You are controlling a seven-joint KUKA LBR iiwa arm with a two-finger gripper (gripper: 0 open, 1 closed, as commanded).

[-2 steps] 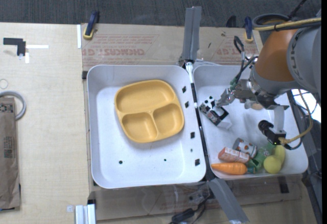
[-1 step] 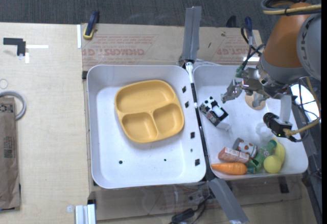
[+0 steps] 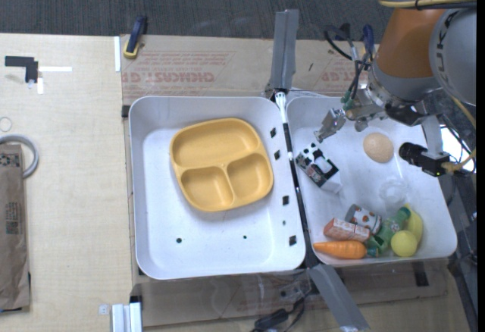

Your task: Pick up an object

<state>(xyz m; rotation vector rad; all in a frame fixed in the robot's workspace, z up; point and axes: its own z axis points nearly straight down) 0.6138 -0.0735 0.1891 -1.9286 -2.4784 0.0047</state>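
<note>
Nearest the camera, at the R bin's (image 3: 447, 243) front edge, an orange carrot (image 3: 340, 249) lies lengthwise, w/ a red-and-white packet (image 3: 351, 228) just behind it and a cluster of green and yellow toy fruit (image 3: 402, 234) at the front-R corner. Mid-bin, a small black-and-white item (image 3: 317, 166) sits close to the divider; a clear plastic piece (image 3: 392, 191) lies farther R, faint against the white floor. Behind these a tan egg-shaped object (image 3: 377, 147) rests alone, not held. In the L bin (image 3: 151, 247), a yellow three-compartment plate (image 3: 221, 164) sits flat, slightly turned. At the back of the R bin the gripper (image 3: 331, 124) hangs low over the floor, apart from the egg-shaped object; whether its fingers are spread or closed can't be told, and nothing shows between them. The grey arm (image 3: 424, 35) w/ orange band rises behind, cables looping around it. Far back on the tabletop (image 3: 61, 171), a blue-and-yellow tool (image 3: 136, 36) lies by the cardboard.
</note>
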